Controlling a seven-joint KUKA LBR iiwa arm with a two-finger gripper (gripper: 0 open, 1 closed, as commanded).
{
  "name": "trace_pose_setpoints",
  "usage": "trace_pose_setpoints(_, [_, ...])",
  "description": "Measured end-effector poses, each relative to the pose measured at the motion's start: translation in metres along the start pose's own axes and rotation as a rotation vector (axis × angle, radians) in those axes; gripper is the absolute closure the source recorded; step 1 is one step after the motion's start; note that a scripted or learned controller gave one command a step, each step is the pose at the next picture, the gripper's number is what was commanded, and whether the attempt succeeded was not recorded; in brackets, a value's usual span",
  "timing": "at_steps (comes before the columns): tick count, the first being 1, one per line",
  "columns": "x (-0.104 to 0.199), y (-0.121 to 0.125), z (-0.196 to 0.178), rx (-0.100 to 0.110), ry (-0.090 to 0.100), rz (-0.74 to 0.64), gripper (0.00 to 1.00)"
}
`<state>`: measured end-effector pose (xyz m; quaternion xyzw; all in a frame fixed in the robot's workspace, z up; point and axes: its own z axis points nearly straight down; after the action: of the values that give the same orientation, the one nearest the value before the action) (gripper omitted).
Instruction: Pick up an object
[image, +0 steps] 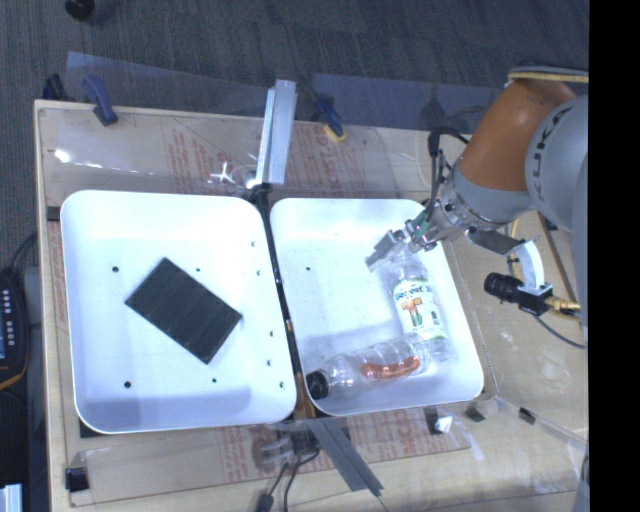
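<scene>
Right bin (330, 275), pincer (393, 246) just beside labelled bottle (418, 308)

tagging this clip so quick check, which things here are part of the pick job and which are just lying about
Job: tool; labelled clear bottle right by it and black-capped clear bottle, both in the right bin; black flat pad in the left bin.
Lying about: blue clamps, grey metal bar, beyond the bins.

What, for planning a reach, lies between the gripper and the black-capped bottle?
In the camera view, the green-labelled bottle lies there, stretching from the gripper down to the base end of the black-capped bottle.
</scene>
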<state>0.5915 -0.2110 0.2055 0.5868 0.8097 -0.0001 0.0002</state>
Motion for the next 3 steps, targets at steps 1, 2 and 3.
trace_pose_setpoints(1, [0.002, 0.002, 0.101, 0.003, 0.003, -0.08, 0.0])
trace_pose_setpoints(2, [0.005, -0.009, 0.021, -0.001, 0.0, -0.152, 0.0])
trace_pose_setpoints(3, [0.002, 0.005, 0.073, 0.002, 0.002, -0.217, 0.0])
